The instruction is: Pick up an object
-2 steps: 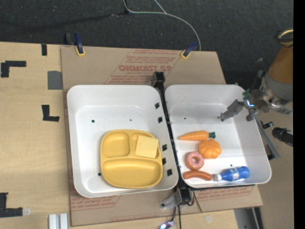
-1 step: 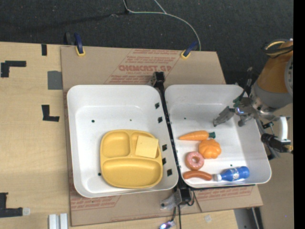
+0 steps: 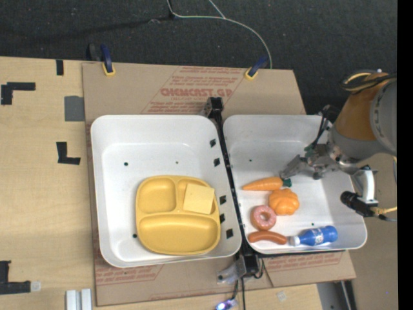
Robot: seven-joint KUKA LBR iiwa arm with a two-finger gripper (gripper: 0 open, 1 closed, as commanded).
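Note:
In the right bin lie an orange carrot, a round orange fruit, a pink donut, a red-brown sausage and a blue bottle. My gripper reaches in from the right and sits low in this bin. Its tip is just above and to the right of the carrot's green end. I see nothing held in it.
The left bin holds a yellow divided plate with a pale yellow slice on its upper right compartment. The grey arm with its orange band stands over the right bin's right wall. A black divider separates the bins.

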